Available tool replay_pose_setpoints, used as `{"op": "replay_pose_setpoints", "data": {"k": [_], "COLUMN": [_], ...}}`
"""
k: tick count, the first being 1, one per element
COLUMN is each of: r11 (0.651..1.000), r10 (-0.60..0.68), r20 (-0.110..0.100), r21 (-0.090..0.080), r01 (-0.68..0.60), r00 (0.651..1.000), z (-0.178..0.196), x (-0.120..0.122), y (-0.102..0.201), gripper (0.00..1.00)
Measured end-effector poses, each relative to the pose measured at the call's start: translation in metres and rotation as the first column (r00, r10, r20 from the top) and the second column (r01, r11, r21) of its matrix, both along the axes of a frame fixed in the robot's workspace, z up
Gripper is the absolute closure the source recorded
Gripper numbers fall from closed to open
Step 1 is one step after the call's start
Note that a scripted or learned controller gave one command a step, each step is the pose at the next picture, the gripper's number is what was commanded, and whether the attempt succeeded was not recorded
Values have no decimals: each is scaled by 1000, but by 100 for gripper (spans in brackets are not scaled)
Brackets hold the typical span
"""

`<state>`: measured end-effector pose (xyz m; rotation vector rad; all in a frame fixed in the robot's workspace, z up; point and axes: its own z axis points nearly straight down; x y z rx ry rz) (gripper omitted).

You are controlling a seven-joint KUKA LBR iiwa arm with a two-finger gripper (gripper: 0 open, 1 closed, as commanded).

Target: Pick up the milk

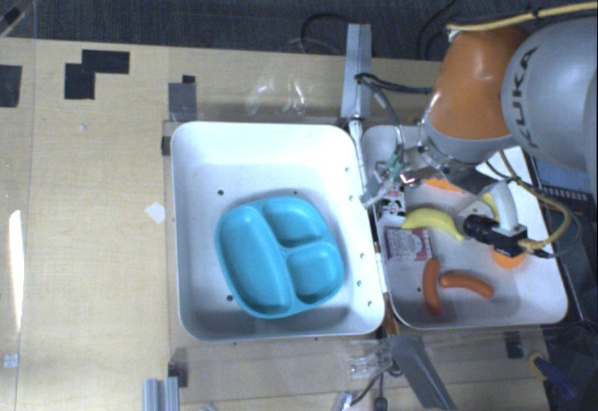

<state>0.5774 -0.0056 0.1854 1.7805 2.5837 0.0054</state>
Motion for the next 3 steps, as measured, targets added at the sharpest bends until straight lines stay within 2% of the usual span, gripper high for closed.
{"op": "replay_pose_setpoints", "data": {"k": [1, 2, 3], "r11": [1000, 990, 983], "r10": [1, -142, -186], "r20": [7, 0, -3], "r21": [1, 1, 0], "r01": [-1, 142, 186], "r00": [1000, 990, 983], "z": [12, 59, 14], "x": [2, -48, -30], "y": [1, 87, 92], "gripper": [100, 100, 100]}}
